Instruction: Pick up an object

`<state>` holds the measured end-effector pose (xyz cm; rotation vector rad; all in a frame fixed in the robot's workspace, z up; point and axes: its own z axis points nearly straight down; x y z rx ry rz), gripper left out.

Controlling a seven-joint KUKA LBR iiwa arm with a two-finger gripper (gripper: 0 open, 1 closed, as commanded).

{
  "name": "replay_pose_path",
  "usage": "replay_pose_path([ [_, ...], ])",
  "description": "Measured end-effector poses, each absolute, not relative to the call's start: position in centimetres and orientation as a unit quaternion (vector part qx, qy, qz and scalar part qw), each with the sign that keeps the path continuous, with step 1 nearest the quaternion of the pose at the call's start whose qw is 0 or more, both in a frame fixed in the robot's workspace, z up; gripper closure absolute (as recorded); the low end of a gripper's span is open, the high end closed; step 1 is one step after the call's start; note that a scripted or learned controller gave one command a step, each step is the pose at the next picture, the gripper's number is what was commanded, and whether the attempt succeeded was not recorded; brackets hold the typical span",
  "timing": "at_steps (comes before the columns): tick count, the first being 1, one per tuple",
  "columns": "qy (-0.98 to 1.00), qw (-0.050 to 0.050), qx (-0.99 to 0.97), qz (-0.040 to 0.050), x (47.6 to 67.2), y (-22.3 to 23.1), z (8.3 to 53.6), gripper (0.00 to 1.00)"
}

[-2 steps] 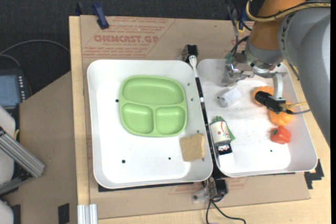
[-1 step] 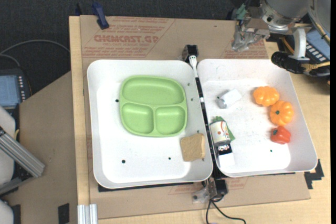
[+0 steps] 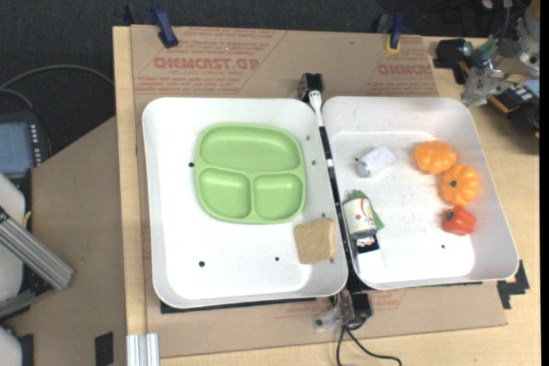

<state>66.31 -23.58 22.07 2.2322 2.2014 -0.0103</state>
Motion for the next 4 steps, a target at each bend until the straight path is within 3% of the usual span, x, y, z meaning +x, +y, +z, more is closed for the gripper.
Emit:
replay_pose_path([
  [1,0.708,0.004,0.706,0.0017,66.8,-20.8,26.9,1.00],
  [2,0.708,-0.004,0.706,-0.0017,62.5,-16.2,20.4,1.00],
  [3,0.705,0.000,0.709,-0.0020,64.9,-22.7,12.9,1.00],
  [4,0.708,0.001,0.706,-0.0001,66.7,-22.3,9.4,1.00],
])
